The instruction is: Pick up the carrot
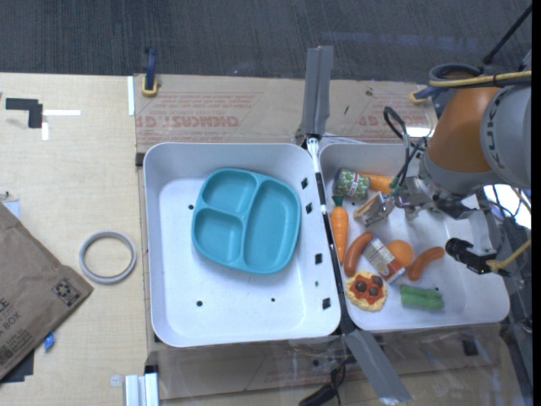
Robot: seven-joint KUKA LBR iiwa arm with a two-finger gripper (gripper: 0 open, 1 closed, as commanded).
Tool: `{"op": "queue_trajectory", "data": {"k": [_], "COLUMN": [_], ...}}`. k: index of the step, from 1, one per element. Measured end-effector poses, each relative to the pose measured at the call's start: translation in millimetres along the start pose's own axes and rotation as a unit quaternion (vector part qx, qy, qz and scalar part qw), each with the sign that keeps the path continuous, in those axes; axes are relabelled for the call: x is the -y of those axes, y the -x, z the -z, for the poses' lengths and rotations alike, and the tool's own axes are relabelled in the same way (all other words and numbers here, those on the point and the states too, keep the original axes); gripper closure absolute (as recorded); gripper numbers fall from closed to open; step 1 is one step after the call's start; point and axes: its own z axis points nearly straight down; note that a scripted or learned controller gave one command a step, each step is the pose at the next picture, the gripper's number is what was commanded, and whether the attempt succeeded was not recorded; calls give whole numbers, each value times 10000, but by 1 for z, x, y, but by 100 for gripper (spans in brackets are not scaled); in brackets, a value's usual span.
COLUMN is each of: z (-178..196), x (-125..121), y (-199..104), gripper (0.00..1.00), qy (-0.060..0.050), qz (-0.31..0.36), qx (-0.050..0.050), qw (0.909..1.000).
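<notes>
The carrot (339, 229) lies lengthwise against the left wall of the right bin (473, 311), orange with a small green top pointing away from me. My gripper (374, 209) hangs over the same bin, just right of the carrot's top end and a short gap away from it. Its metal fingers (365, 213) point down and to the left. They look open, with nothing between them. The grey arm with its orange band (461, 129) reaches in from the right.
Around the carrot are a red sausage (358, 250), a pizza slice (367, 288), a small packet (385, 259), an orange (400, 251), a second sausage (425, 262), a green piece (421, 298) and a green can (353, 182). The left bin (169, 311) holds a teal divided plate (247, 221).
</notes>
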Motion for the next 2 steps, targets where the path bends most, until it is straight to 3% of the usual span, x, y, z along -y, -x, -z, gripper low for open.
{"op": "queue_trajectory", "data": {"k": [1,2], "z": [-4,96], "x": [79,96], "y": [0,-78], "gripper": [0,0], "qy": [-3,-4], "qz": [636,-320], "qx": [-5,-1], "qw": [9980,9995]}}
